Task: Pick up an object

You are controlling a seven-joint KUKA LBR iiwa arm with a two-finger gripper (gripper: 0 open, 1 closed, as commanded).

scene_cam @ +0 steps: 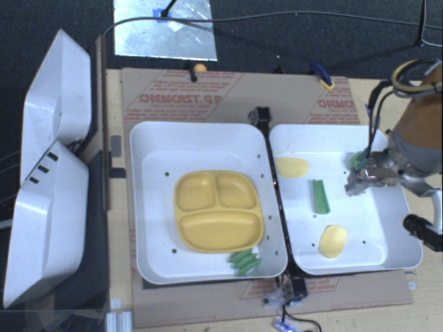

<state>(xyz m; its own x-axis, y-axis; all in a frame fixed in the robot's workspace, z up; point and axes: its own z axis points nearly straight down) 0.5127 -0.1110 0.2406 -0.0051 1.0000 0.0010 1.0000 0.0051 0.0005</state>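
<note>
In the right bin [387, 254] lie a flat pale yellow piece [292, 167] at the back left, a green stick [320, 196] in the middle, and a rounded yellow piece [333, 241] near the front. My gripper [360, 178] hangs over the right side of this bin, to the right of the green stick and apart from it. A small green bit [358, 160] shows at the gripper's upper left edge; I cannot tell whether it is held.
The left bin [156, 206] holds a yellow divided plate [218, 209] and a green pod [244, 260] at its front edge. A black clamp [260, 115] sits between the bins at the back. White housings stand at far left.
</note>
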